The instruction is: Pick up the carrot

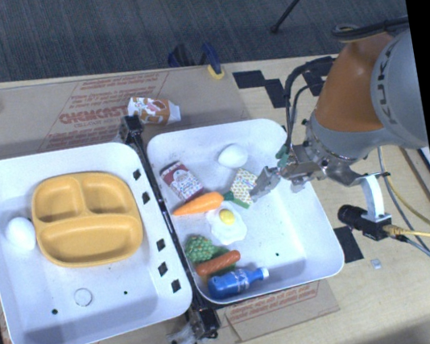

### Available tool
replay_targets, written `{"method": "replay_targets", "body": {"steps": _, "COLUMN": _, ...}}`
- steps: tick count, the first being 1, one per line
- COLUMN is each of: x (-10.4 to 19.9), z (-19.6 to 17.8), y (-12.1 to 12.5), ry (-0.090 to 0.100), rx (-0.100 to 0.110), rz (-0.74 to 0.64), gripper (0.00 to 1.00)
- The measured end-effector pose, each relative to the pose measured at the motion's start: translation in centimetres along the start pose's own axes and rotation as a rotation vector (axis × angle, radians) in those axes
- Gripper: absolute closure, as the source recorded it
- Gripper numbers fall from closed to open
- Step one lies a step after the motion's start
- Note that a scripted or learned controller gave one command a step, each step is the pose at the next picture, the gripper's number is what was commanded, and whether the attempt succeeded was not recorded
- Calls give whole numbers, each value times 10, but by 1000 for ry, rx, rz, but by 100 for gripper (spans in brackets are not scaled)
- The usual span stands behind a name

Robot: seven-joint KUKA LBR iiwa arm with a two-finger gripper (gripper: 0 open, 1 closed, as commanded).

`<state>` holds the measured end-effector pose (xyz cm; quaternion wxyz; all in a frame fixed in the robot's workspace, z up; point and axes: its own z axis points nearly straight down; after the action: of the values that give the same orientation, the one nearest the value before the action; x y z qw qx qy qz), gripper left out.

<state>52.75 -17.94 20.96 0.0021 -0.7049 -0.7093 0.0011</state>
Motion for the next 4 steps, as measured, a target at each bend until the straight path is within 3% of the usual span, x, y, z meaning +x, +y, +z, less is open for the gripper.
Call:
{"method": "replay_targets", "body": {"steps": 1, "x": 52, "z": 113, "y": 43, "ry": -4, "rx": -12, "rz": -249, "gripper": 0}}
{"method": "replay_targets", "body": {"steps": 2, "x": 83, "z": 118, "y": 25, "ry": -1, "rx": -1, "rz": 11, "gripper": 0}}
{"method": "replay_targets", "body": {"steps": 3, "x": 83, "z": 118, "y": 86, "ry": -1, "rx": -1, "rz": 95, "gripper": 0}}
{"method": "replay_targets", "body": {"steps": 4, "x": 84, "z": 108, "y": 86, "ry": 1, "rx": 3, "rz": 90, "gripper": 100}}
